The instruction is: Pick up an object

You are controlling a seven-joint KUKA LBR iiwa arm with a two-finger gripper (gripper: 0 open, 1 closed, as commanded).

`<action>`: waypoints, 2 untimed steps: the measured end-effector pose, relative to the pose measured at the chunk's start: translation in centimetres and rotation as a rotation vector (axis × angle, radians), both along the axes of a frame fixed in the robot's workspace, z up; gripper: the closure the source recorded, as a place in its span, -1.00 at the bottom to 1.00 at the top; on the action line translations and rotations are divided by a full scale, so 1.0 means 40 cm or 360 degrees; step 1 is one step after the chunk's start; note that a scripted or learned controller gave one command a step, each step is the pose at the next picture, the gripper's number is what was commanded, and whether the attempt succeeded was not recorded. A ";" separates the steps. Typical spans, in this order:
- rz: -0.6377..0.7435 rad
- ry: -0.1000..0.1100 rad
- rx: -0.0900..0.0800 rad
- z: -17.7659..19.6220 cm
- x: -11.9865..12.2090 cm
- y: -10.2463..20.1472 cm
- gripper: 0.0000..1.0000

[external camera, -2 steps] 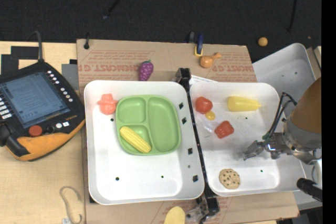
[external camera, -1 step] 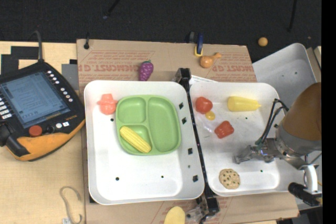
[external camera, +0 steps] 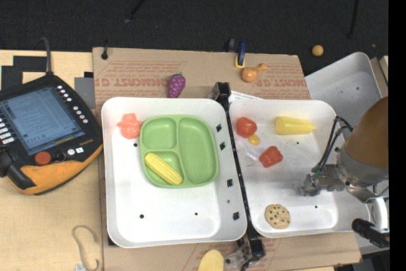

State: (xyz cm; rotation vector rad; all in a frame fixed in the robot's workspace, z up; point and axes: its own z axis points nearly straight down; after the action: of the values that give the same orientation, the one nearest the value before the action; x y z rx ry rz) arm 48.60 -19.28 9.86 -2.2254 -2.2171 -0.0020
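Observation:
The right bin (external camera: 320, 225) holds a red round toy (external camera: 246, 127), a small yellow piece (external camera: 254, 139), a long yellow toy (external camera: 294, 126), a red pepper-like toy (external camera: 271, 156) and a cookie (external camera: 277, 216). My gripper (external camera: 313, 186) hangs low over this bin's right middle, on bare floor. It is right of the red pepper-like toy and above and right of the cookie, touching neither. Nothing shows at its tip.
The left bin (external camera: 165, 225) carries a green divided plate (external camera: 200, 155) with a corn cob (external camera: 163, 168), and a pink toy (external camera: 129, 126) beside it. Purple grapes (external camera: 176, 84), an orange pear (external camera: 252, 73) and a yellow lemon (external camera: 211, 260) lie outside. A teach pendant (external camera: 44, 130) sits far left.

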 end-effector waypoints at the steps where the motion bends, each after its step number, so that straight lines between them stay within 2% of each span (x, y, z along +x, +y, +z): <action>1: 0.0000 -0.0001 -0.0002 0.114 0.005 -0.023 1.00; 2: 0.0006 -0.0005 -0.0004 0.272 0.008 -0.025 1.00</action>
State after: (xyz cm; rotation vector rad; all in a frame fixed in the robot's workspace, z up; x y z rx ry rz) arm 48.93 -20.28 20.73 -2.2239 -2.2238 -0.0027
